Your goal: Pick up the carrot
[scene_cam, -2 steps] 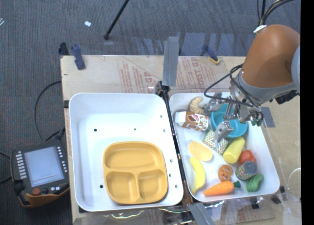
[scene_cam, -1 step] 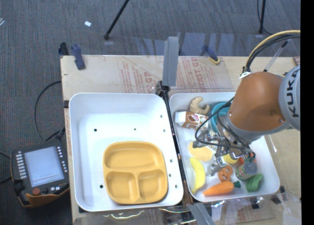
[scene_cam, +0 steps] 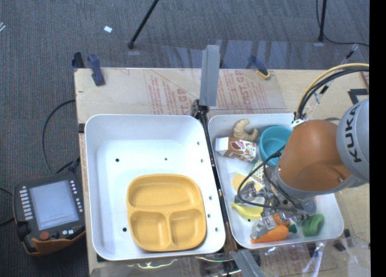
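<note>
Camera view: the arm (scene_cam: 313, 155) reaches over the right bin (scene_cam: 335, 224), its gripper (scene_cam: 270, 214) low at the near end. The carrot (scene_cam: 272, 233) lies along the near wall, just under the gripper and touching or nearly so. Cannot tell finger spread or any hold. Banana (scene_cam: 246, 210) to the left, green item (scene_cam: 312, 225) to the right. The left bin (scene_cam: 102, 149) carries a yellow divided plate (scene_cam: 166, 211).
</note>
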Controlling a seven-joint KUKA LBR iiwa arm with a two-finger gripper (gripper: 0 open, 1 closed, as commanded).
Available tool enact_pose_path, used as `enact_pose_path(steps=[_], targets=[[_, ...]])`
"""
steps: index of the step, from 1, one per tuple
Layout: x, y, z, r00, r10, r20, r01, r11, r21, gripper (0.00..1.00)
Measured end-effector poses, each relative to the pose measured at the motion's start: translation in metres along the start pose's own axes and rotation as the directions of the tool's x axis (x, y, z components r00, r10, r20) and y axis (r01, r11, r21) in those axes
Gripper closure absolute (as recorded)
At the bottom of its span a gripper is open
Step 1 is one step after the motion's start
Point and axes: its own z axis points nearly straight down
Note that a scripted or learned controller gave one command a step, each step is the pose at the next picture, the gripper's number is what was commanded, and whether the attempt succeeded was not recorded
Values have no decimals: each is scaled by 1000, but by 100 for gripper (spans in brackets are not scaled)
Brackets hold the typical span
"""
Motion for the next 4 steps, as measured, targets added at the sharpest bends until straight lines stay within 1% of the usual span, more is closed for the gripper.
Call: enact_pose_path(steps=[1, 2, 3, 4], targets=[[-1, 2, -9, 1000, -5, 1, 5, 1000, -1, 100], [17, -87, -1, 996, -84, 3, 84, 996, 1, 100], [-19, 14, -103, 968, -249, 7, 249, 968, 3, 100], [-17, 12, -100, 969, -246, 1, 246, 969, 0, 0]])
